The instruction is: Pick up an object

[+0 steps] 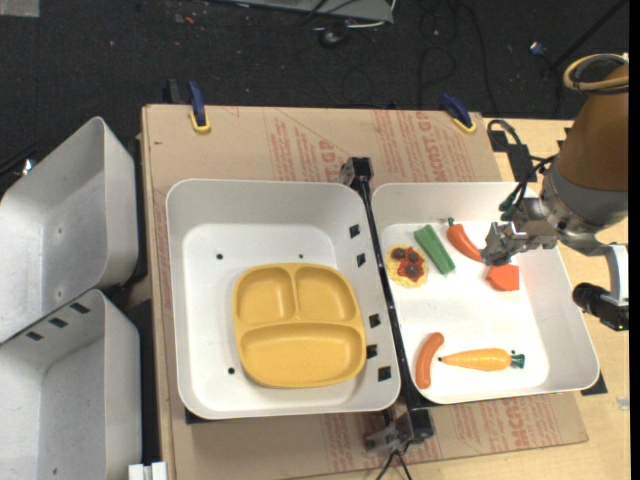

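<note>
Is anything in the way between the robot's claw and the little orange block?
Nothing visible. The gripper hangs in the right bin, just above and beside the orange block, with bare white floor between them. The orange-red piece and green stick lie off to the side.

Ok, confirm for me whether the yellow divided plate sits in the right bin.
No, the yellow divided plate lies in the left bin, while the right bin holds the small food items.

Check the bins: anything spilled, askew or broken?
Nothing stands out. The yellow tray lies flat in the left bin; the toy foods sit loose in the right bin, none over a rim. The gripper hangs by the orange block.
</note>
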Controlling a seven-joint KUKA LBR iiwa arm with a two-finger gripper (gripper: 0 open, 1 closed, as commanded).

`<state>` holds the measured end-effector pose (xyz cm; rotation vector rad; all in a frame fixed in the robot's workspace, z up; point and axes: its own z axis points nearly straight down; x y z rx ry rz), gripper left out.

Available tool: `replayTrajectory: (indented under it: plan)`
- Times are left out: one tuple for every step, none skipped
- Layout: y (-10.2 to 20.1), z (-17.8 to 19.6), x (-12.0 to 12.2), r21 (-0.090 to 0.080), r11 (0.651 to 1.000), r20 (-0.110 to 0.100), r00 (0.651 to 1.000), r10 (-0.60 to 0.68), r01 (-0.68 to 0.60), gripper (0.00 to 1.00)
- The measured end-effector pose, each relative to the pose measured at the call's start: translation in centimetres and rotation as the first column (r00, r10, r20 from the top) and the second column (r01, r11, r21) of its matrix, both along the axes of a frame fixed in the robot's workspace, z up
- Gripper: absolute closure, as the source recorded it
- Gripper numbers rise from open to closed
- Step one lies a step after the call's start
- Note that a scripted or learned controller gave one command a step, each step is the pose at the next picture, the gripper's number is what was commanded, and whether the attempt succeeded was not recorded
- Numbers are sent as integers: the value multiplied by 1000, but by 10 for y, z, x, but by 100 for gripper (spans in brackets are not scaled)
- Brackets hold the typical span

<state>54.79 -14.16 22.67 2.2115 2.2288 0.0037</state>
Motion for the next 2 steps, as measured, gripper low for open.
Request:
replayTrajectory:
  plan:
    - [50,-9,13,1,1000,-3,1000,0,0,100]
    - [109,-12,35,1,1000,-1,1000,1,-1,100]
